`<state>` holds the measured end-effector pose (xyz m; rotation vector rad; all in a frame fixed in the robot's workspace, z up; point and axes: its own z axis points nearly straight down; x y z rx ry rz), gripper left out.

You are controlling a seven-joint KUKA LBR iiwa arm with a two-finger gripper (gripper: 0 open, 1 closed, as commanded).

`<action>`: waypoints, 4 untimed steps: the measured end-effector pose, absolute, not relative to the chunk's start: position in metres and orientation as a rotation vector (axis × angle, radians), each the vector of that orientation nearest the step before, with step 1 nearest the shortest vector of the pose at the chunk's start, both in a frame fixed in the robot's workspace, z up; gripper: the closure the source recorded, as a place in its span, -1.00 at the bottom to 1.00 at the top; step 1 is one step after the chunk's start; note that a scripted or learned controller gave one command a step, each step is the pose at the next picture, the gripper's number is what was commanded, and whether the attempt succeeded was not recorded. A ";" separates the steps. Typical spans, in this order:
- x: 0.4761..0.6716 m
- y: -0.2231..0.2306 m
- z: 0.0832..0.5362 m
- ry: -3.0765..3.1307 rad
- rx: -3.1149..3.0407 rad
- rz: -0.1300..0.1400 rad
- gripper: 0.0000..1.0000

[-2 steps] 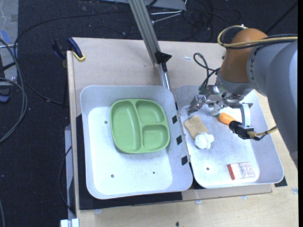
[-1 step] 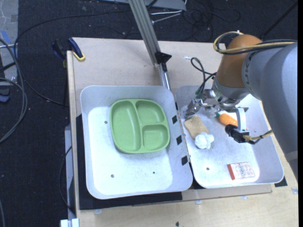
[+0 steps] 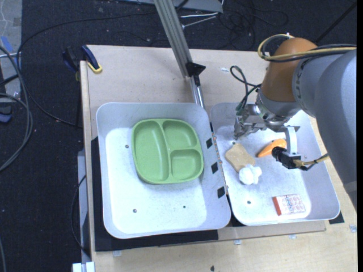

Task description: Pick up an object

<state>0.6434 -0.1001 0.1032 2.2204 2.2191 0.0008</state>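
Observation:
My gripper [image 3: 240,131] hangs low over the back left part of the right bin [image 3: 258,202], reaching in from the right. Just in front of it lies a tan block [image 3: 239,156], tilted, with a small gap between the two. A white lumpy object [image 3: 248,175] rests against the block's front corner. An orange object [image 3: 267,149] lies to the right of the block, partly under the wrist. A red and white packet [image 3: 290,204] sits near the bin's front right. I see nothing held.
The left bin [image 3: 159,208] holds a green divided plate [image 3: 168,151]. A slanted metal pole [image 3: 173,30] comes down to the bench behind the bins. A blue and yellow clamp [image 3: 91,60] sits at the bench's back left corner.

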 end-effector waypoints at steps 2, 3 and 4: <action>0.650 -0.100 0.217 2.219 2.215 0.007 1.00; 0.647 -0.052 0.230 2.228 2.213 0.005 1.00; 0.631 0.004 0.228 2.231 2.214 0.000 1.00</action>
